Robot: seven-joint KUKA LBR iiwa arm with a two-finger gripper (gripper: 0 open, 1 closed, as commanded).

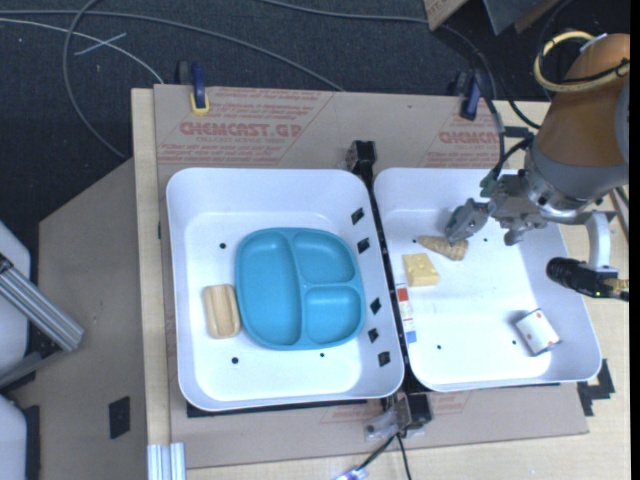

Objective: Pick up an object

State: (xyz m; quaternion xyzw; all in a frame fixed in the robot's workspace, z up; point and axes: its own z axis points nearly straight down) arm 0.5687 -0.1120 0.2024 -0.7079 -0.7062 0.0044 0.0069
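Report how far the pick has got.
Done: the gripper is down in the right bin, at the tan piece. In hand: nothing visibly lifted. Left: grasp and raise one; the cheese wedge and white item lie untouched.

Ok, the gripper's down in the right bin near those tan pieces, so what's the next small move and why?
Probably a short descent straight onto the tan wedge. The gripper sits just above its right end, nothing shows between its fingers, and the cheese block lies apart below it, so a straight drop should meet only the wedge.
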